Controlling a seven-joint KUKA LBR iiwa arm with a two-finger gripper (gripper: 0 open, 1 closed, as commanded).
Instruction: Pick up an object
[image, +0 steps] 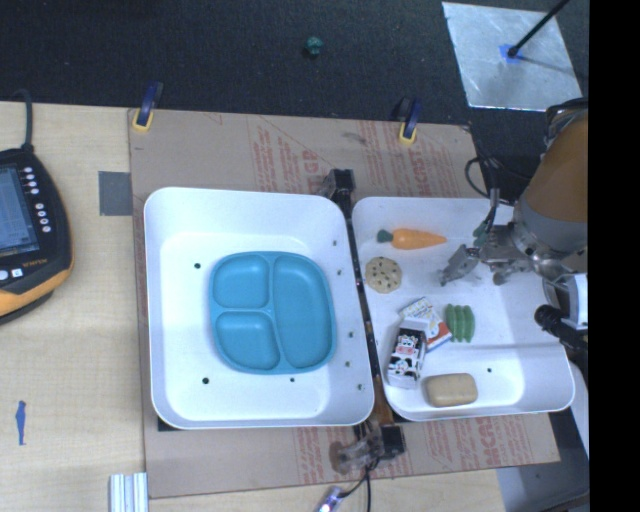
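Observation:
The right bin holds several small objects. An orange carrot lies at its back left, with a round cookie just in front of it. A green pea pod, a white and red packet, a cow-patterned carton and a tan oval block lie nearer the front. My gripper hovers over the bin's back middle, right of the carrot and above the pea pod. Its fingers stand spread and open, with nothing between them.
The left bin holds a blue divided plate. A black and orange pendant lies at the bench's far left. Clamps hold the cardboard sheet at the back. The arm's orange band is at the right edge.

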